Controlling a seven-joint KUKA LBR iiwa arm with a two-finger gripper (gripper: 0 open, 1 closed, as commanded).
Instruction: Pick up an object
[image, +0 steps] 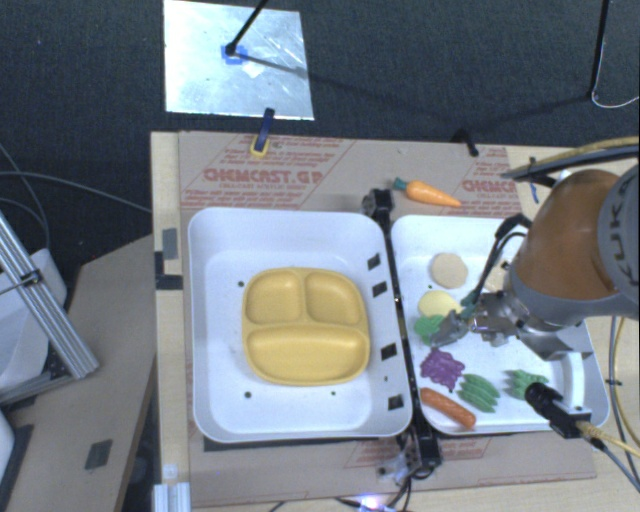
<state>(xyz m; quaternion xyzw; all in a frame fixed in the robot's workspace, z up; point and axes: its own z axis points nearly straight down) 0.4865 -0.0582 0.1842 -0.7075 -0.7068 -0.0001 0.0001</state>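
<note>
Gripper (452, 329) hovers low in the right bin (590, 400), right of frame centre; whether its fingers are spread I cannot tell. Just left of it lies a green leafy toy (430, 325), with a purple one (441, 368) below.

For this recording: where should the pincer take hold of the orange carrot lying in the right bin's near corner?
Probably across the middle of the carrot, coming straight down: it lies flat and slim, pointing diagonally. The purple piece and green piece crowd its far side.
</note>
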